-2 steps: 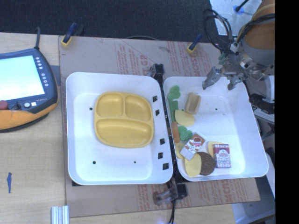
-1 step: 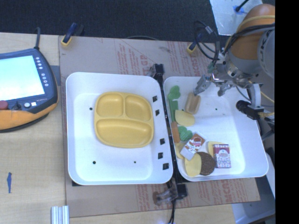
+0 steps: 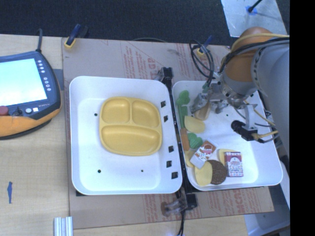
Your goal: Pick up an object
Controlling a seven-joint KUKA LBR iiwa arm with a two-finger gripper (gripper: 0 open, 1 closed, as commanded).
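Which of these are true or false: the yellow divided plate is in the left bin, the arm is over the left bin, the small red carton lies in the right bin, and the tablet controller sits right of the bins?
1. The yellow divided plate lies in the left bin. True.
2. The arm is over the left bin. False: it is over the right bin, with the gripper near that bin's upper left.
3. The small red carton lies in the right bin. True.
4. The tablet controller sits right of the bins. False: it is left of them.
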